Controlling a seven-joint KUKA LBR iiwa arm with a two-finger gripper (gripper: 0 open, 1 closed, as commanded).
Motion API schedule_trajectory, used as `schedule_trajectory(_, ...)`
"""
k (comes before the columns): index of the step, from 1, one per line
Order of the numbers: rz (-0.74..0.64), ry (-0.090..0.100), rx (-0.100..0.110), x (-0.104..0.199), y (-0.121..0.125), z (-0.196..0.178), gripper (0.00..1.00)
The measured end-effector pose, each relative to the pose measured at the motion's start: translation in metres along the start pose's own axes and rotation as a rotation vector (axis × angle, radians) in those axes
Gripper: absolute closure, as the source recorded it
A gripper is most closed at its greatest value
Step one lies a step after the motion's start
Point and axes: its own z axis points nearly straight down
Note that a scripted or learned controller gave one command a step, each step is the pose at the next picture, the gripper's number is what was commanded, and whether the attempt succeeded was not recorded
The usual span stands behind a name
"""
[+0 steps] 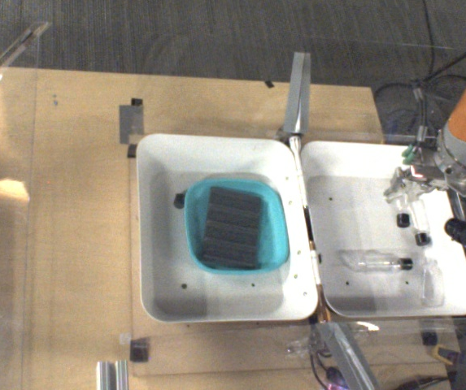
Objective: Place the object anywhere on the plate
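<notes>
A teal plate (pixel 275 232) sits in the middle of the left bin (pixel 159 218). A dark grey ridged block (pixel 233 226) lies flat on it, covering most of its centre. My gripper (pixel 411 227) hangs over the right part of the right bin (pixel 338 177), well away from the plate. Its two black fingertips (pixel 403 218) stand apart with nothing between them, so it is open.
A clear tube with a black end (pixel 375 260) lies on the right bin's floor, below and left of the gripper. A metal post (pixel 298 96) rises behind the seam between the bins. Cables run along the bench's right edge.
</notes>
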Motion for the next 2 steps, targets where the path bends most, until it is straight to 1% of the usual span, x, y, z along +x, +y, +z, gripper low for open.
schedule_trajectory(1, 0.000, 0.000, 0.000, 0.000, 0.000, 0.000, 0.00)
schedule_trajectory(2, -0.003, -0.001, -0.001, -0.025, 0.004, -0.027, 0.00)
